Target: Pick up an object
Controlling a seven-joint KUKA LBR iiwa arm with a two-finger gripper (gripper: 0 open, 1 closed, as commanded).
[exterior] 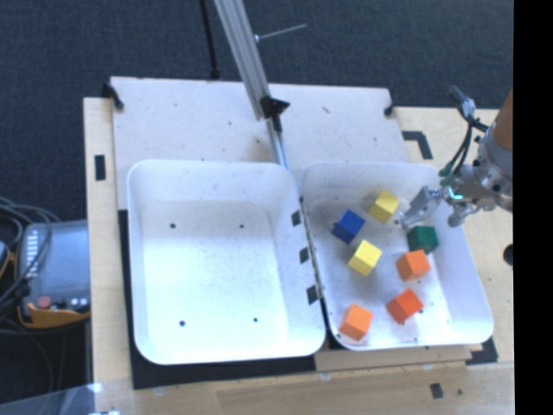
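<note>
The left bin (216,262) sits at nine o'clock of the right bin (462,296), their inner rims touching along the middle of the bench (99,232). In the right bin, going left to right: a blue cube (348,226) lies near the bin's ten o'clock side; an orange cube (356,321) rests at the bin's seven o'clock corner; a yellow cube (365,257) lies close to the bin's centre, just at five o'clock of the blue one; a second yellow cube (385,206) sits toward twelve o'clock, near the top rim; a second orange cube (404,305) lies at six o'clock, apart from the first; a third orange cube (413,265) sits at three o'clock of the central yellow cube; a green cube (422,238) lies just at twelve o'clock of it, the two nearly touching. The gripper (421,204) enters from three o'clock and hangs over the bin's upper right part, its tip just at twelve o'clock of the green cube and at three o'clock of the upper yellow cube. Whether its fingers are spread or closed cannot be told; no cube is seen between them. All seven cubes rest on the bin floor.
</note>
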